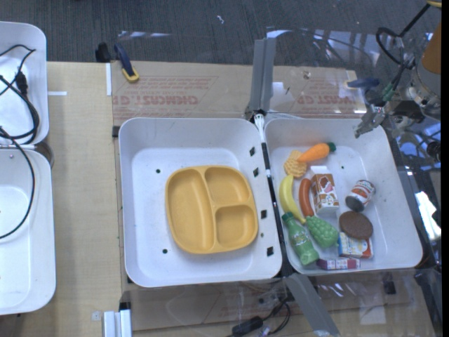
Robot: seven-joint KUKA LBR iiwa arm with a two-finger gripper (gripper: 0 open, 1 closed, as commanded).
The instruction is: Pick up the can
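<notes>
A: We log the tool first. The gripper (370,121) sits at the upper right, above the far right corner of the right bin (393,159), hanging from the grey arm (428,76) that enters from the right with cables around it. We cannot tell whether it is spread or pressed together; the tip is small and blurred against the rim. We see nothing between its tips, and it touches none of the toys.

B: Agreed. Largest things next. The left bin (140,209) holds a yellow divided tray (210,209) with three compartments, roughly central. The right bin holds all the small items.

A: We note the can (360,194), the task's thing, lying tilted in the right half of the right bin, well below the gripper and apart from it. Its label is red and white, its metal end faces lower left.

B: Around it: the small carton (324,191) just to its left, the brown round disc (356,225) just below it, nearly touching. A flat colourful packet (354,247) lies under the disc.

A: Further left we record the banana (286,195) and the red sausage (304,196) side by side, the green bottle (299,240) and green bumpy piece (323,232) below them. The carrot (314,152) and waffle (295,166) lie near the top.

B: Above the can the bin floor is bare up to the rim.
</notes>
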